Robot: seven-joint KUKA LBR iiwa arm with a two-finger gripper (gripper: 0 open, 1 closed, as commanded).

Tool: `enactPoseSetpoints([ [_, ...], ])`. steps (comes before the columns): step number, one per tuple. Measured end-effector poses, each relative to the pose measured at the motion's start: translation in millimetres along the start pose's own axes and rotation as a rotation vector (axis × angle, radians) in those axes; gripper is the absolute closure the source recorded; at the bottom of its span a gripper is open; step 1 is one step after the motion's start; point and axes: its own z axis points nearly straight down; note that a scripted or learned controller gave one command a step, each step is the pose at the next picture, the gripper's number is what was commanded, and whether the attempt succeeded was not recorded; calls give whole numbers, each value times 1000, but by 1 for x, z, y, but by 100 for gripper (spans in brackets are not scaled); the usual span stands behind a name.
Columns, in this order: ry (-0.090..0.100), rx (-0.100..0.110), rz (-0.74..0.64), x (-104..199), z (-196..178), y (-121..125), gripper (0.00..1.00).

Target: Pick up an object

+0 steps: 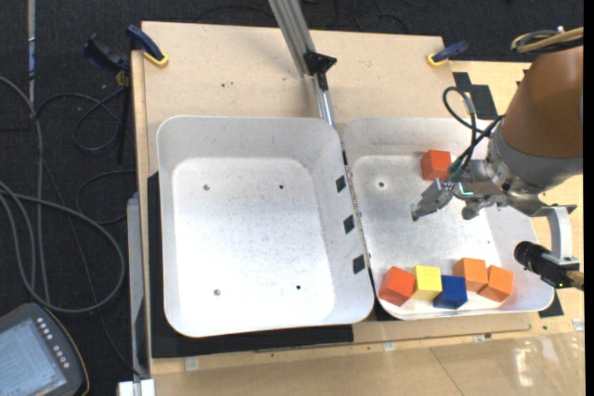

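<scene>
My gripper [449, 209] hangs over the middle of the right bin [390, 190], open, its two dark fingers spread with nothing between them. An orange block [434, 164] lies just behind the left finger, apart from it. Along the bin's front wall sits a row of blocks: a red-orange one [399, 285], a yellow one [428, 279], a blue one [452, 291] and two orange ones [473, 272] [499, 283]. The grey and orange arm [548, 121] comes in from the right above the bin's right side.
The left bin [246, 223] lies beside the right one, with black clips [349, 223] along the shared rim. A slanted metal pole [283, 0] ends at the back between the bins. Yellow clamps [153, 56] [444, 56] hold the bench's back corners.
</scene>
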Motion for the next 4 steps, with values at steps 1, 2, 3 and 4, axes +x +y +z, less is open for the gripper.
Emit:
enactPoseSetpoints([
  [1,-1,-5,2,0,-2,1,0],
  [2,-1,-1,2,4,42,5,0],
  [3,0,1,3,8,87,1,0],
  [4,-1,-3,3,8,126,1,0],
])
